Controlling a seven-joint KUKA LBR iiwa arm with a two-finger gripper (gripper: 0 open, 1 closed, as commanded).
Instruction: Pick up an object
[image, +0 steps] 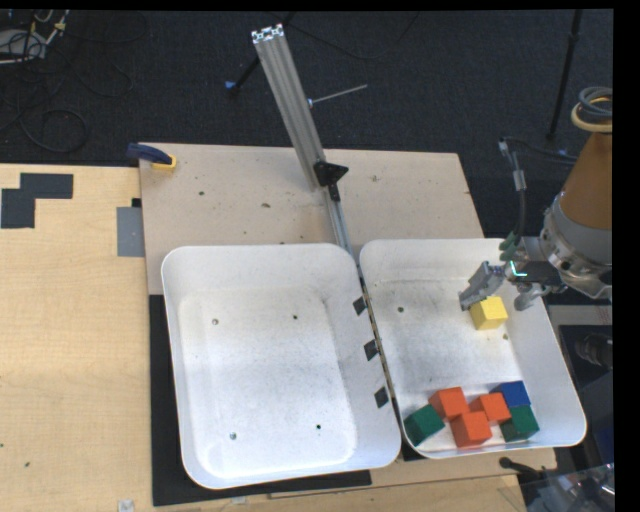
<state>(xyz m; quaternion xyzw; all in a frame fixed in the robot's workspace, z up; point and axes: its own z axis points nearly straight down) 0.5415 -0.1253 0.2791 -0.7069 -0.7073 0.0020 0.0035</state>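
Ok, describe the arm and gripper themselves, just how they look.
The arm has a broad orange band above a grey, ring-shaped wrist section. The gripper is grey metal with dark parts and slim fingers, and a small teal-green light glows at its base. A thin grey cable rises beside the wrist.

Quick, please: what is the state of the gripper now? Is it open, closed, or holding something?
Gripper: over the right bin, right at the yellow block; open or closed cannot be told, and no grasp is visible.
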